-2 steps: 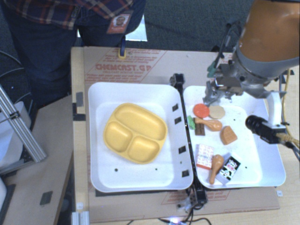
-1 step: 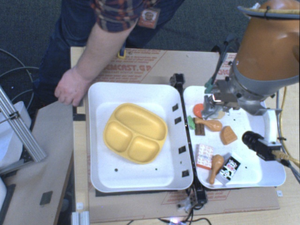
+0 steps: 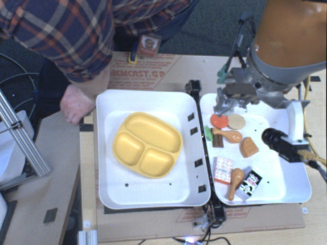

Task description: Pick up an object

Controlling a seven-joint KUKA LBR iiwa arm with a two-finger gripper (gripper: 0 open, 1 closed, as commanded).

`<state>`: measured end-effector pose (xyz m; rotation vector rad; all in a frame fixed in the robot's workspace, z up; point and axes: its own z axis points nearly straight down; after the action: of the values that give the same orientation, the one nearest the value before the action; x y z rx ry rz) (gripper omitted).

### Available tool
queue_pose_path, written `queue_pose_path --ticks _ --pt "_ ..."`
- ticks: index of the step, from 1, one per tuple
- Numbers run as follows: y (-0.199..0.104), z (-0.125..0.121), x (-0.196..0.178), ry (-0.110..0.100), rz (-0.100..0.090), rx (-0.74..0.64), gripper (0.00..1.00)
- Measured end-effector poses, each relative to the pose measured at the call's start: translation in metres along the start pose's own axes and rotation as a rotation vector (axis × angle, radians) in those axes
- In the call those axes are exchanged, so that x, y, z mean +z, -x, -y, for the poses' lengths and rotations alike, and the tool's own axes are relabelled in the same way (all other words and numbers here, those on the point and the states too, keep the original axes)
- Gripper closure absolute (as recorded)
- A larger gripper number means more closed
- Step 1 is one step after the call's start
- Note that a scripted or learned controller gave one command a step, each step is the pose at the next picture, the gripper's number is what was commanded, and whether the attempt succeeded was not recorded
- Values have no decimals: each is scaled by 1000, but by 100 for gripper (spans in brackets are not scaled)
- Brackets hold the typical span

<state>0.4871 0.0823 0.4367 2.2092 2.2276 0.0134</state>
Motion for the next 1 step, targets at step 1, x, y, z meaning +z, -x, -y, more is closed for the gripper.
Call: queue_pose_path --ticks 1 --pt "-107 0 -68 0 -4 -7 100"
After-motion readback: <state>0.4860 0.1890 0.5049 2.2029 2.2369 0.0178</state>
